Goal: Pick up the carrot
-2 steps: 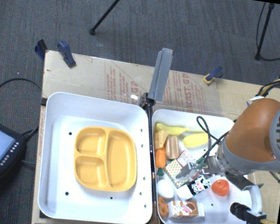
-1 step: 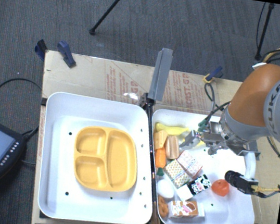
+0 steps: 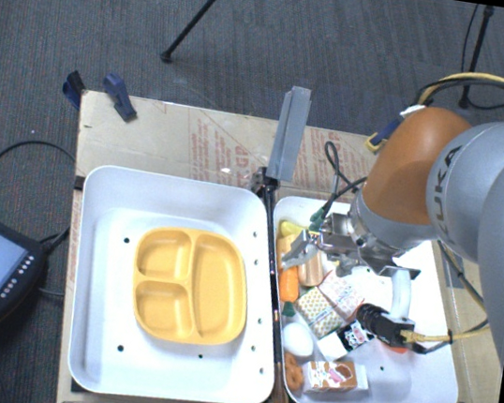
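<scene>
So the carrot (image 3: 289,285) is that little orange piece jammed against the left wall of the right bin (image 3: 435,391), right by the divider between the two bins. It's in a crowded spot: a yellow item (image 3: 288,231) just above it, a patterned box (image 3: 315,310) touching or nearly touching its right side, and a white egg (image 3: 297,341) below. The gripper (image 3: 304,249) sits directly over the top end of the carrot, but the wrist hides the tips, so you can't tell whether the claw is spread or pressed together, or whether it has anything.

For this step, I'd say come straight down and line the fingers across the carrot's short width, not along it. That wall leaves you almost no room on the left, so expect one finger to scrape it. Watch the box too, it could easily get pinched along with the carrot.

The left bin (image 3: 107,220) holds a yellow divided plate (image 3: 189,285), well apart from all this.
</scene>
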